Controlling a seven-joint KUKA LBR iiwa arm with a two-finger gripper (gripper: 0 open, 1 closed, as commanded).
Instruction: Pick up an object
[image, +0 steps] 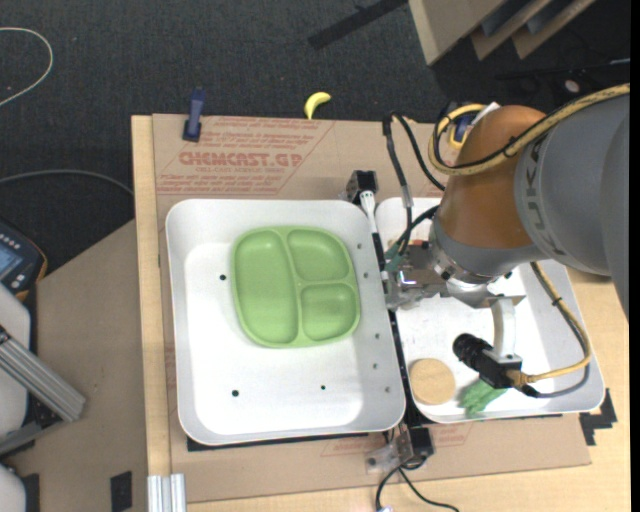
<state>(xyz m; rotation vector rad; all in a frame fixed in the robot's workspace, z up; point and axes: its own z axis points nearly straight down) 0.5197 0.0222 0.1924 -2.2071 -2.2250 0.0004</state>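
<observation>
My gripper (428, 284) hangs low over the right bin (560, 300), near its left wall, and the grey and orange arm above hides most of it. A round tan disc (432, 381) lies at the front of that bin. Beside the disc, to its right, is a small green object (480, 398). Both lie in front of the gripper and apart from it. In the left bin (200, 320) a light green divided plate (296, 286) lies flat.
The two bins sit on a cardboard sheet (250, 155). A small yellow object (317, 102) and a blue object (193, 116) lie at the sheet's far edge. Cables run over the right bin's back wall.
</observation>
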